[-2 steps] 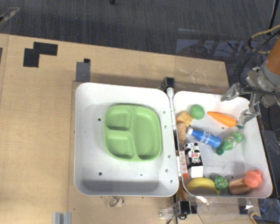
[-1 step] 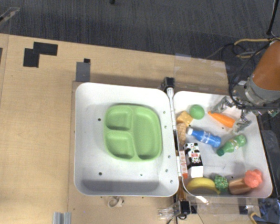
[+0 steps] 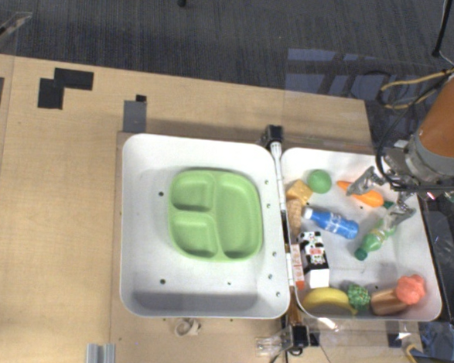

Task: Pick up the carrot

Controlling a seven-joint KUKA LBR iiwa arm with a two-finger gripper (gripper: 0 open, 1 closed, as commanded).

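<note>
Dark carpet floor [image 3: 223, 21] (grey) beyond wooden bench [image 3: 44, 242]

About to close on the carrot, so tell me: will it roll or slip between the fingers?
Carrot looks like smooth, tapered toy plastic, so it may well slip. Lying flat in the bin, it could roll sideways. Probably stiff and light. The gripper straddles it.

carrot [image 3: 368, 197]: small, orange, lying flat, long axis roughly left-right in camera view. Sits in the right bin's upper part, directly under the hand [image 3: 382, 195], between its two fingers, one at the carrot's left end, the other just past its right end. Only part of the orange body shows; the rest is covered by the hand. Contact with the fingers can't be confirmed.
</note>
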